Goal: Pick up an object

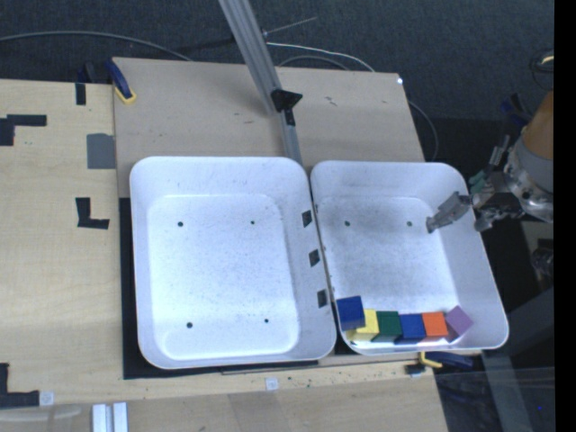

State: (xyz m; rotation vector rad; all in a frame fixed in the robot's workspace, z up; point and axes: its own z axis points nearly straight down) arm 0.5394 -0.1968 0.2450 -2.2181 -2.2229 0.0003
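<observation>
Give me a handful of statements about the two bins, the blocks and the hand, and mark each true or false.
1. The blocks lie in the right bin. True.
2. The blue block sits in the middle of the left bin. False: it lies in the right bin's near-left corner.
3. The hand hangs over the right bin's far-right part. True.
4. The purple block is between the hand's fingers. False: it lies at the row's right end.

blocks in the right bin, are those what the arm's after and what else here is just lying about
Part of the job:
- blocks, a coloured row along the near edge of the right bin
- gripper, over that bin's far right side, well away from the blocks

Just lying about:
- left bin
- metal pole slanting behind the bins
- cables on the dark floor
- black tape marks on the bench
</observation>
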